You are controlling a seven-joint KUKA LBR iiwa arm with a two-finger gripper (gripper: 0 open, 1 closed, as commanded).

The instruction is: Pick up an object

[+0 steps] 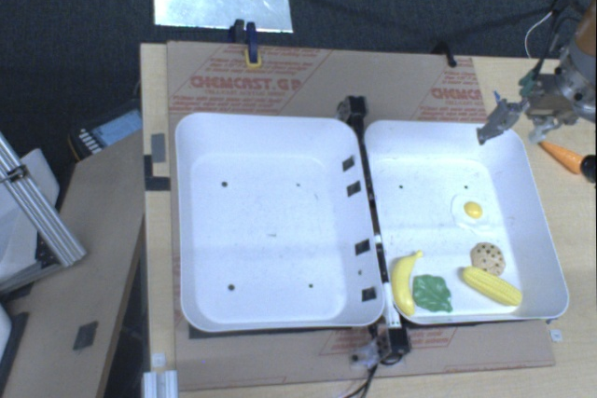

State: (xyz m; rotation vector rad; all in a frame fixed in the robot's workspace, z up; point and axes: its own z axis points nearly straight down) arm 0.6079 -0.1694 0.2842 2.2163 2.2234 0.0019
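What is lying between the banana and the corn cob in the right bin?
In the camera view, a green leafy piece lies between the banana and the corn cob, touching the banana; the cookie sits just above the corn.

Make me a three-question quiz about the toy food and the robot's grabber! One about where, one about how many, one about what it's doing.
1. Which bin holds the toy food?
A. the left bin
B. the right bin
C. both bins

2. How many toy foods lie in that bin?
A. two
B. five
C. eight

3. What is the gripper doing?
A. hanging above the far right corner of the right bin, holding nothing
B. squeezing the banana
C. resting in the left bin

Answers:
1 B: the banana, green leaf, corn, cookie and fried egg all lie in the right bin.
2 B: those five count up.
3 A: the gripper hangs by that corner, away from the food, with nothing between its fingers.
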